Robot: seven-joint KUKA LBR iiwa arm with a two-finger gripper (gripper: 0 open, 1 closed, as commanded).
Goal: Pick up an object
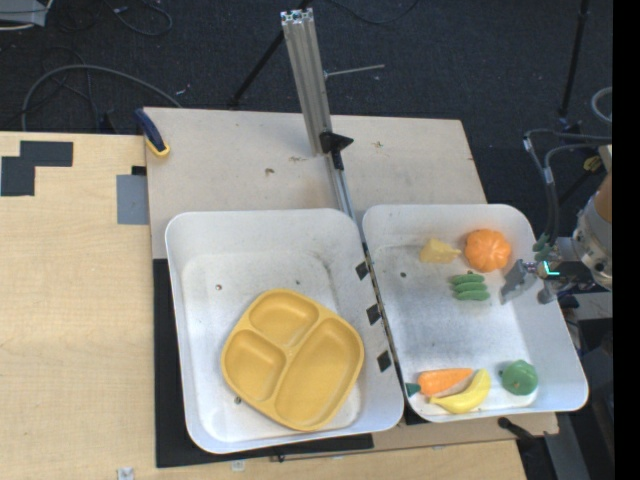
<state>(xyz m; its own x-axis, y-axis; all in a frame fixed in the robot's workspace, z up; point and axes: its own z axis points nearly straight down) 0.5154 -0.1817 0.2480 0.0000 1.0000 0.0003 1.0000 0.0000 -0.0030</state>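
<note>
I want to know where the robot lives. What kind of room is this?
Probably a robot lab: two white bins of toy food, a claw reaching in, and cables on dark floor.

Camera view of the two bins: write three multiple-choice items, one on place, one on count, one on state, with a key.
1. Where does the yellow divided plate lie?
A. left bin
B. right bin
C. bare bench

2. How many compartments has it?
A. two
B. three
C. five

3. How does the orange rest?
A. on the plate
B. on the right bin floor
C. stacked on the banana

Key: 1 A, it sits inside the left bin. 2 B, ridges split it in three. 3 B, it lies near the far wall.
</note>
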